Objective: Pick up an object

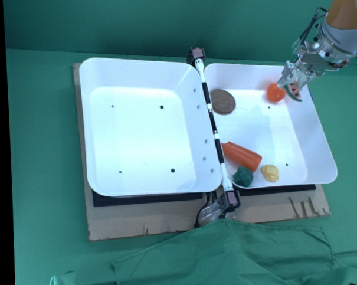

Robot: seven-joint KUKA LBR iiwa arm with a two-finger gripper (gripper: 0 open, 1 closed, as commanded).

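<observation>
A rumpled green cloth (231, 258) is seen nearest the camera, lying over the front edge of a brown cardboard sheet (123, 221) on which two shallow white bins rest side by side. All positions below are given relative to the right bin (321, 156).

Along its near edge, three items are found: a dark green lumpy object (243, 176), a small yellow object (270, 173) just beside it to the right, and an orange cylinder-like piece (242, 154) lying tilted just behind the green one, close to the divider. Further back, against the left wall, a flat brown round disc (223, 101) (possibly a cookie-like toy) is seen. At the far right corner, a round orange object (275, 93) rests by the rim.

To the left of it, the left bin (99, 77) adjoins, the two joined by a black-and-white striped bar (210, 117).

Over the far right corner, the gripper (292, 84) is seen at the end of the grey arm. A small watermelon-slice toy (294, 94) (red with a green rind) is pinched between its fingers, just beside the round orange object.
</observation>
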